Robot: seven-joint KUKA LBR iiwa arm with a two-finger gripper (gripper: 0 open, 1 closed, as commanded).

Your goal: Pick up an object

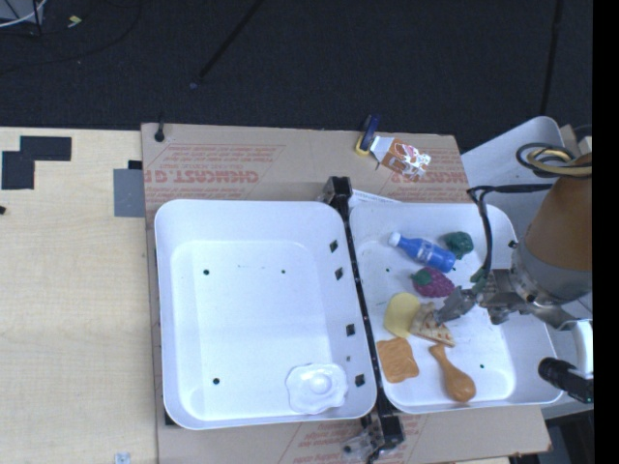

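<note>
My gripper (453, 309) hangs low in the right bin (503, 222), reaching in from the right. Its tip is just over a pizza-like slice (435, 333) and next to a yellow piece (400, 313). Purple grapes (432, 281) lie just above-left of the gripper. A blue bottle (424, 250) and a dark green item (458, 243) rest toward the back of the bin. An orange toast-like slab (397, 359) and a tan drumstick shape (453, 373) lie at the front. Nothing is visibly lifted.
The left bin (184, 259) holds a white fried-egg shape (316, 385) near its front right corner. A black divider (350, 288) separates the bins. A small packet (404, 158) and a blue-yellow clip (367, 134) sit on the cardboard behind the bins.
</note>
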